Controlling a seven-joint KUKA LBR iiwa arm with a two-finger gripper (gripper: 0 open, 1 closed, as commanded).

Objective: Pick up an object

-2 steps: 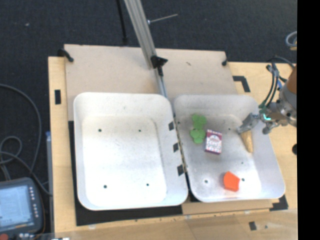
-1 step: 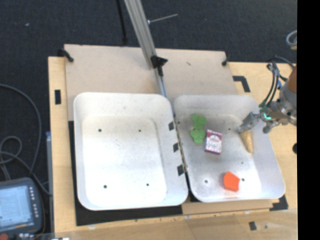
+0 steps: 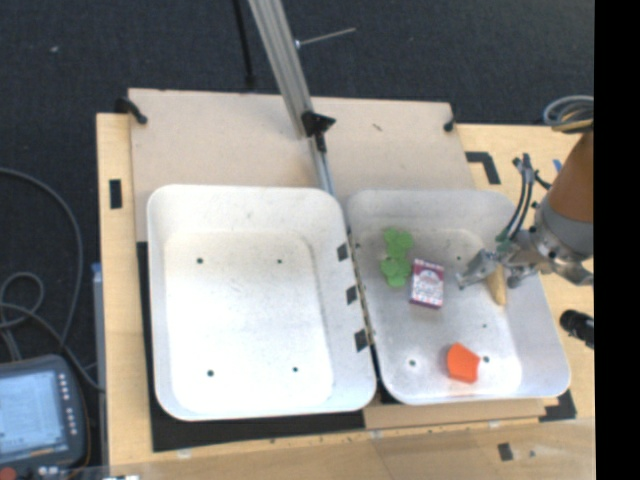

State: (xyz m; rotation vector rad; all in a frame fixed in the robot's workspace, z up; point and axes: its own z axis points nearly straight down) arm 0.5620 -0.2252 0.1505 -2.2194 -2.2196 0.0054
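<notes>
Gripper (image 3: 487, 271) sits over the right bin (image 3: 530, 368), upper right part; can't tell how the jaws stand. A tan piece (image 3: 496, 288) lies right under it. Purple box (image 3: 428, 284) is at its 9 o'clock, orange block (image 3: 462, 363) at 7.

Two white bins lie side by side – the left bin (image 3: 250, 298) bare. The right bin (image 3: 530, 363) holds a green piece (image 3: 396, 257), a small box (image 3: 427, 284) and an orange block (image 3: 462, 363) – the gripper (image 3: 490, 273) hangs at its right side.
</notes>
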